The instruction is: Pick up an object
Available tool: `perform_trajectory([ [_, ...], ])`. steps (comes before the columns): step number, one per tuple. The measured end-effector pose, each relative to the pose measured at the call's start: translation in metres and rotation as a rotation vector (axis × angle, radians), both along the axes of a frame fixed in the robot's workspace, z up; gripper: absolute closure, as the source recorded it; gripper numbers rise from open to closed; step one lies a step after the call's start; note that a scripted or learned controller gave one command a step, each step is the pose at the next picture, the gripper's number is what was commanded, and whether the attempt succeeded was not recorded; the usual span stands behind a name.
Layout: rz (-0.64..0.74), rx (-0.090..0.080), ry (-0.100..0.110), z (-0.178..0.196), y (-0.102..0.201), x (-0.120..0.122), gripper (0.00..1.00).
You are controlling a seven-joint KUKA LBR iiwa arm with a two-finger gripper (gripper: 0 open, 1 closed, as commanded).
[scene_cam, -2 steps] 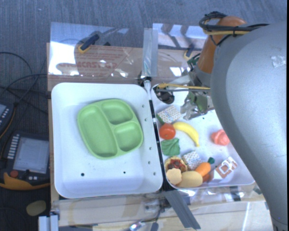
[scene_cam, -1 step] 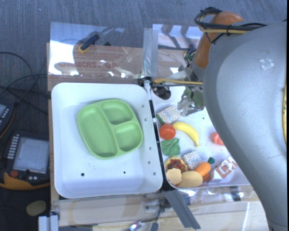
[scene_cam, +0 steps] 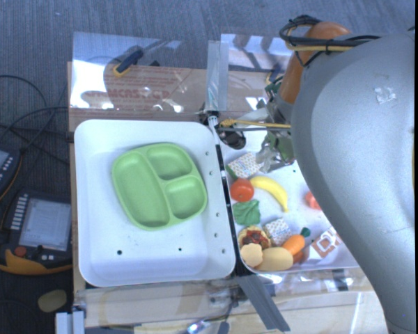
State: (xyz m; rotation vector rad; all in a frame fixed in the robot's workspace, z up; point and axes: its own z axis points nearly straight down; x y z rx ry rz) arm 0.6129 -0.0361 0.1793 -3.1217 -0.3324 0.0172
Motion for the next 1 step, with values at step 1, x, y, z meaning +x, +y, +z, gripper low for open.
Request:
perform_trajectory([
  [1,0.208,-0.003,0.001,0.0004,0.0470,0.0049,1.00],
])
